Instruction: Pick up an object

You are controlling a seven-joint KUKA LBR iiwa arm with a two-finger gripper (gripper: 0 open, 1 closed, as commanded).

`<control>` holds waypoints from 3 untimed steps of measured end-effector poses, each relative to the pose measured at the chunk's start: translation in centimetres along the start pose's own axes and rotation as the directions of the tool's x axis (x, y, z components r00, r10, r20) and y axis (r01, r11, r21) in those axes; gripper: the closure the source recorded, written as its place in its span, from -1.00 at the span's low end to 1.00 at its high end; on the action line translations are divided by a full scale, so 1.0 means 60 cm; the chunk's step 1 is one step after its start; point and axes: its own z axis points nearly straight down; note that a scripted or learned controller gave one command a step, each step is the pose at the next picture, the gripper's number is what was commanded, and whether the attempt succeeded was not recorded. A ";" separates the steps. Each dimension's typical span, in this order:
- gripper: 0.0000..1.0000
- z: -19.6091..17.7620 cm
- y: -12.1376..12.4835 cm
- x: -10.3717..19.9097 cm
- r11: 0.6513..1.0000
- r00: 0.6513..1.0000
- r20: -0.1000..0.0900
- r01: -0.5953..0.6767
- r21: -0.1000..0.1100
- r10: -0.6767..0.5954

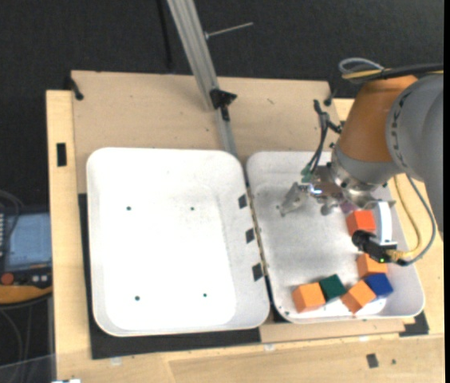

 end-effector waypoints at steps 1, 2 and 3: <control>-1.00 0.080 0.001 -0.003 1.000 1.000 0.001 0.000 -0.006 0.000; 1.00 0.058 0.003 -0.002 1.000 1.000 -0.003 -0.009 -0.012 0.009; 1.00 -0.024 0.020 -0.010 1.000 1.000 -0.002 0.001 -0.012 -0.001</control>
